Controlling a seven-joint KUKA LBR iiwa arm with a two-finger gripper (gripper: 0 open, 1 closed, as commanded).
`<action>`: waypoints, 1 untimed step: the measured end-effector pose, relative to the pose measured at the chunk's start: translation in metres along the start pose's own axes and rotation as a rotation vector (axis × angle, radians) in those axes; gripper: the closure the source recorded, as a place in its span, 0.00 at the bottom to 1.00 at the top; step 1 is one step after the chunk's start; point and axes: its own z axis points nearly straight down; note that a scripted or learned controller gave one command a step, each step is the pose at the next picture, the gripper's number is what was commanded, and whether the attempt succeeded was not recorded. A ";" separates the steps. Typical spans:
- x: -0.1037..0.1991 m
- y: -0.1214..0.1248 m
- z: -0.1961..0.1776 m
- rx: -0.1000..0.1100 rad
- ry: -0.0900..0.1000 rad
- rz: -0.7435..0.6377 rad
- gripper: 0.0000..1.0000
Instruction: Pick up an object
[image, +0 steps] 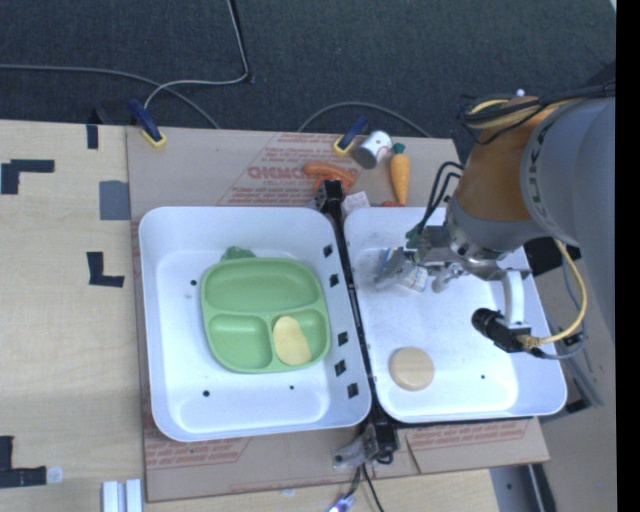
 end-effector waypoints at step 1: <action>-0.031 -0.034 0.059 0.005 0.000 0.002 0.00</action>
